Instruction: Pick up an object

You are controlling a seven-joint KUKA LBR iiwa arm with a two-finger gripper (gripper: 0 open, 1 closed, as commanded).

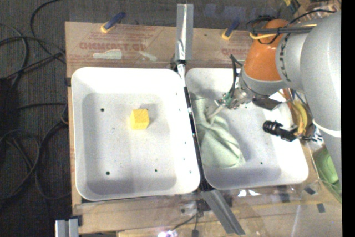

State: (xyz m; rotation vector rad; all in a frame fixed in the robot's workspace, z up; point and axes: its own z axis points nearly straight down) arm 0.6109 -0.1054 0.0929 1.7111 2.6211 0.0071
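Camera view: green cloth (219,139) lies lengthwise top-to-bottom, right bin (277,172); finger state unclear.

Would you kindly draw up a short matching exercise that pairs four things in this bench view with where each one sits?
Things:
1. yellow block
2. pale green cloth
3. gripper
4. blue and yellow clamp

Places:
A. at the upper end of the cloth, in the right bin
B. on the board behind the left bin
C. near the middle of the left bin
D. along the left side of the right bin

Pairs: 1-C, 2-D, 3-A, 4-B
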